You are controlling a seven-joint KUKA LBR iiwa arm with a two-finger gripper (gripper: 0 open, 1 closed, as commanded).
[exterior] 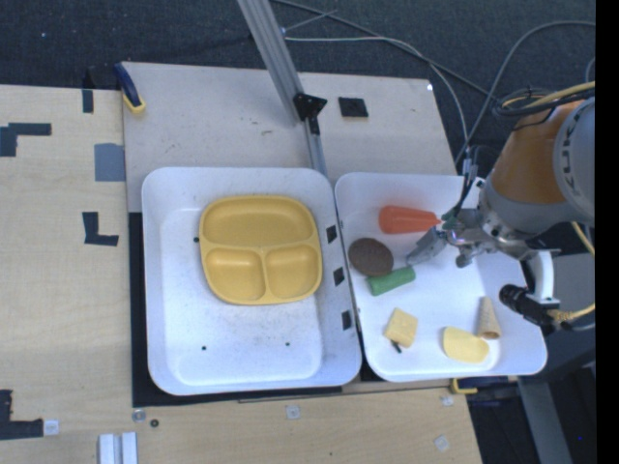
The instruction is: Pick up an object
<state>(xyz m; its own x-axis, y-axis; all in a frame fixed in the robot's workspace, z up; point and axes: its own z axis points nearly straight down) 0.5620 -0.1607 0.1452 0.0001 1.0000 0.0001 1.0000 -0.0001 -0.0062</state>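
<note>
reaching in from the right, your arm (542, 167) had its hand (437, 243) low over the right bin (440, 356), the grey fingers pointing left toward the middle of that bin. you could not tell from this view whether the fingers were spread or closed, and nothing showed between them. just above the hand lay an orange carrot-shaped piece (407, 219), its tip close to the fingers. to the hand's left sat a brown round piece (370, 255), and a green cylinder (392, 280) lay just below it, touching or nearly touching. nearer the front of the bin you had a yellow wedge (400, 327), a pale yellow lump (465, 345) and a tan cone (487, 317) standing near the right wall. in the left bin (169, 356) rested a yellow divided tray (260, 248), flat, with three compartments. both bins sat side by side on the surface (213, 114).
</note>
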